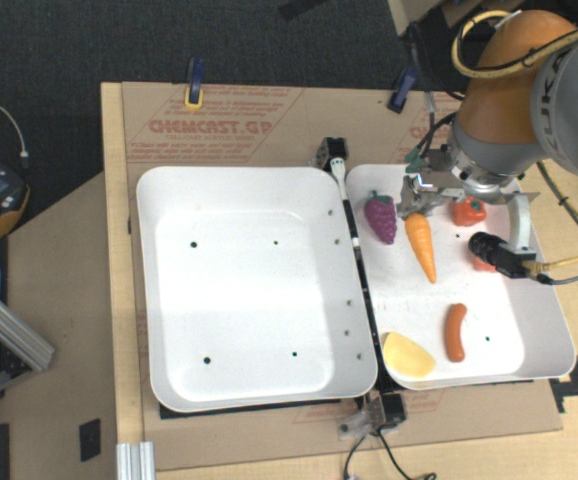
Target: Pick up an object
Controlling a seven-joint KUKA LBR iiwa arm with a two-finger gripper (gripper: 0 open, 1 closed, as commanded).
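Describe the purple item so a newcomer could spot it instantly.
Start at the right bin. Near its top left corner, beside the divider, lies a bunch of purple grapes. It is the bin's one purple item, left of the orange carrot.

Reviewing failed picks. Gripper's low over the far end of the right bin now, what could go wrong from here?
1. The gripper sits between the purple grapes, carrot and a red item; it may nudge or catch the wrong one.
2. The carrot tapers and could slip out.
3. The arm hides that corner, so a grasp is hard to confirm.
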